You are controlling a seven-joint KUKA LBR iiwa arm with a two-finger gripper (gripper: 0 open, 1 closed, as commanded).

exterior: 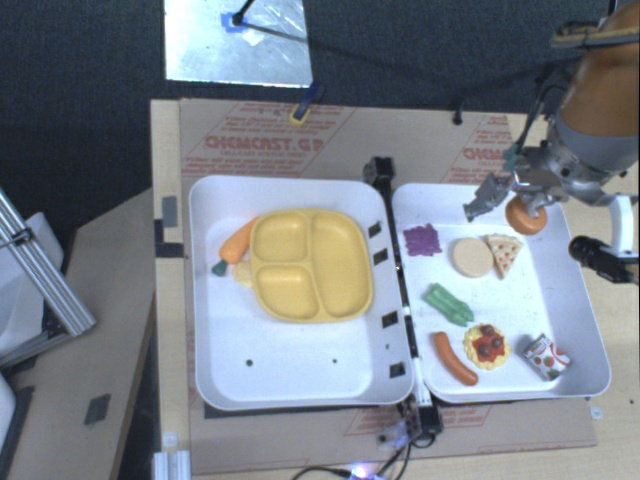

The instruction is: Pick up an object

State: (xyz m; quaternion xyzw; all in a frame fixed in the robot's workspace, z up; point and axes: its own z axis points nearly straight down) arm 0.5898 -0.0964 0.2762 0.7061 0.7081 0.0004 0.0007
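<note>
My gripper hangs over the far edge of the right bin, open, one grey finger pointing down-left. An orange ball sits just under it, nearer the right finger; I cannot tell whether it is touched. In the same bin lie a purple grape bunch, a round cream biscuit, a pizza slice, a green vegetable, a red sausage, a small round pizza and a red-and-white can.
The left bin holds a yellow divided plate with a carrot against its left side. A black divider runs between the bins. A shiny metal sheet lies beyond the bench.
</note>
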